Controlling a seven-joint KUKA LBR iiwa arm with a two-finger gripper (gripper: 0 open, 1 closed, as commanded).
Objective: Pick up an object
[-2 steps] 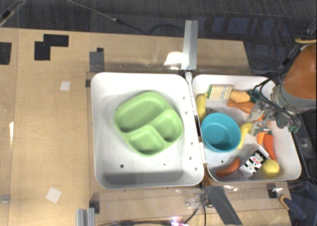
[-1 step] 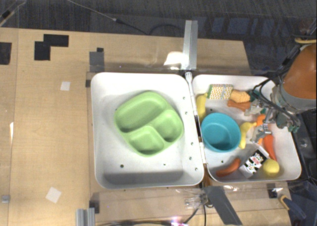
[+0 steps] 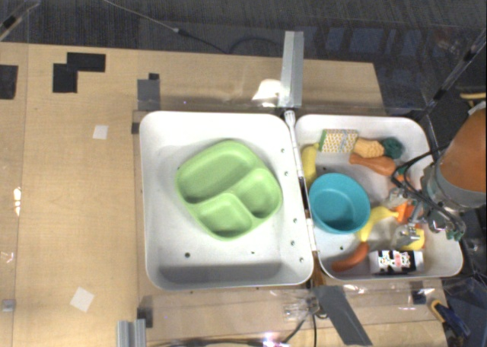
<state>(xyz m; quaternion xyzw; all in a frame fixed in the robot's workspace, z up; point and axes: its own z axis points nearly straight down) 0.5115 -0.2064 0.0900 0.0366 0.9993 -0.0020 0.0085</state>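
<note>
The right bin [image 3: 437, 262] holds several small objects. A blue bowl [image 3: 338, 202] sits at its left side. Behind it lie a yellow banana-like piece [image 3: 308, 161], a speckled yellow block [image 3: 338, 141] and an orange carrot with a green top [image 3: 371, 150]. Near the front are a red-orange piece [image 3: 351, 258], a black-and-white box [image 3: 394, 261] and a yellow piece [image 3: 378, 216]. My gripper [image 3: 417, 220] is low over the bin's right side, among small orange and yellow items just right of the bowl. Nothing is visibly held.
The left bin [image 3: 163, 262] carries a green divided plate [image 3: 228, 186]. The arm with its orange band [image 3: 466, 157] comes in over the right bin's right rim. A metal post [image 3: 292, 71] stands behind the wall between the bins. Wooden bench surface lies to the left.
</note>
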